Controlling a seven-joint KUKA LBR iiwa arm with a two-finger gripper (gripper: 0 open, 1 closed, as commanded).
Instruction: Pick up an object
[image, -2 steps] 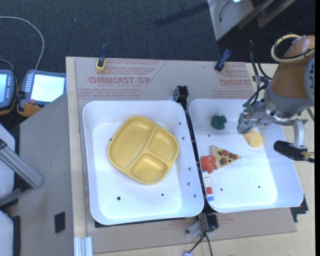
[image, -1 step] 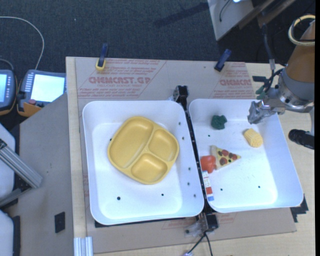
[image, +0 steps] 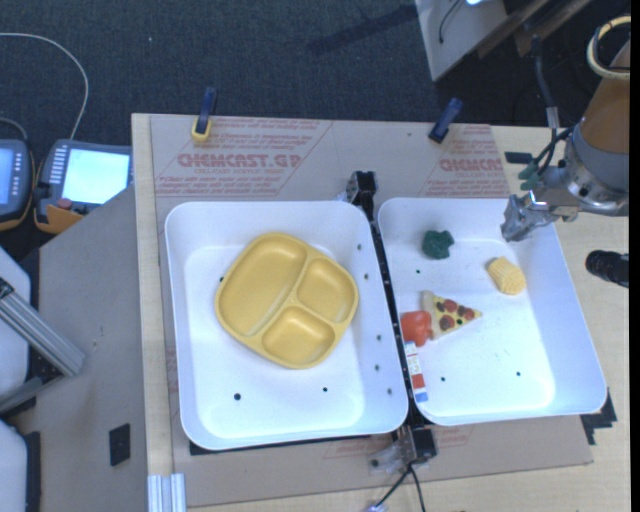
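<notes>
Corn cob (image: 506, 276) below raised tool (image: 522, 222)

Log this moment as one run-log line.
phase: approach | gripper: above right bin's far right rim, holding nothing | right bin: broccoli, corn, pizza slice, red piece | left bin: yellow plate

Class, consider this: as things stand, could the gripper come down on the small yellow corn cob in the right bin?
Probably yes. The small yellow corn cob lies alone on the right bin's floor, apart from the other items, and the gripper hangs just above and beside it, with nothing between.
</notes>
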